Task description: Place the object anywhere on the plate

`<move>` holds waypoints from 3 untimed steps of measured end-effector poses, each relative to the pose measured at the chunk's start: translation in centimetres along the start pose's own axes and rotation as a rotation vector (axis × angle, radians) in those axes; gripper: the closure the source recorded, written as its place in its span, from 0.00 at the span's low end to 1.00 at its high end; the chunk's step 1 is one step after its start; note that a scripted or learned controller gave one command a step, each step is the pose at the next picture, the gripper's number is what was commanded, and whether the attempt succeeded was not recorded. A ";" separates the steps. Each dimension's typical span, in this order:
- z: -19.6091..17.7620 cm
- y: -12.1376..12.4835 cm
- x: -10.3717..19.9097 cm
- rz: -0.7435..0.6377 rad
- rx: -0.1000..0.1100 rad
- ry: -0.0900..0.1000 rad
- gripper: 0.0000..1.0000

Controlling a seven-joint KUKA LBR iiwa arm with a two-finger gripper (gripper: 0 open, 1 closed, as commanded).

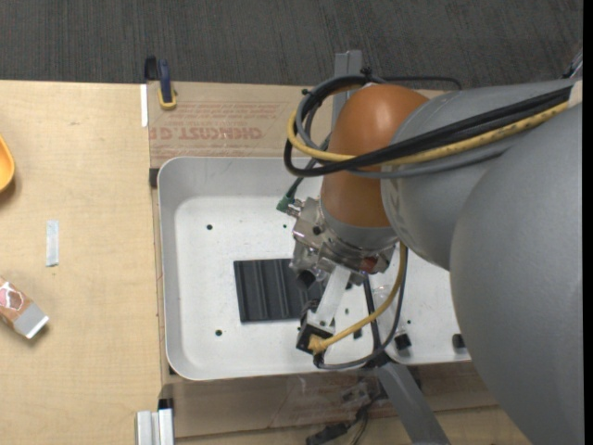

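Gripper low inside the white bin, just beside the right edge of a black ribbed slab lying flat near the bin's middle. Whether it is wide, narrow or holding anything cannot be told. Placing seems yet to be done.

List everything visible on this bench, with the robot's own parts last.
bin: one, white, centre of the bench
ribbed panel: one, black, flat on the bin floor
cardboard sheet: one, brown with red print, behind the bin
clamp: one, blue and yellow, at the cardboard's left corner
strip: one, pale grey, left of the bin
packet: one, brown and white, near the left edge
rounded thing: one, orange, cut off at the left edge
arm: one, grey with an orange band, over the bin
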State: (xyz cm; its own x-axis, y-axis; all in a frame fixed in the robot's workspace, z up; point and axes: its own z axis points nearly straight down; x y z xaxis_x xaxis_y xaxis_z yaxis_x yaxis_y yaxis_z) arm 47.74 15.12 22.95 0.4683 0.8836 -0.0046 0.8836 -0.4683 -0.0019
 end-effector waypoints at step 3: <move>-5.4 0.3 -0.6 0.167 -0.001 0.000 0.00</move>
State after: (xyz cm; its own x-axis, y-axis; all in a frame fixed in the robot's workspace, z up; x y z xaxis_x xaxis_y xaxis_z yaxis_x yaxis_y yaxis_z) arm 47.76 14.50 28.31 0.6090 0.7932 -0.0051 0.7932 -0.6090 -0.0004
